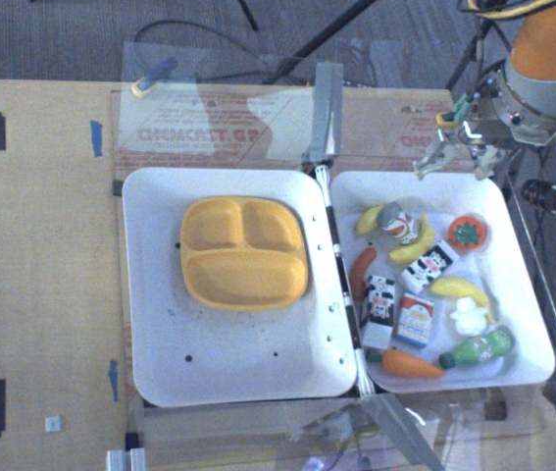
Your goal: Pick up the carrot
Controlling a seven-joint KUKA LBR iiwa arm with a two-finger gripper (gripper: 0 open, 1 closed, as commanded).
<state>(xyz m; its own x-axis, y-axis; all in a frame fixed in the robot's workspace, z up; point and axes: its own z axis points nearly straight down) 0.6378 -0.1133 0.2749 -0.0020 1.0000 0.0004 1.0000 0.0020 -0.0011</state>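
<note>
Our gripper hangs with fingers open, empty, at the right bin's far edge; the carrot touches the green bottle, so we risk grabbing both.

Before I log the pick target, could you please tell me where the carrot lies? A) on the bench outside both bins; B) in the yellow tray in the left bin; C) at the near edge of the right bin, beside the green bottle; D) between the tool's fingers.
C: the carrot lies at the near edge of the right bin, just left of the green bottle, far from the tool at the bin's far rim.
</note>
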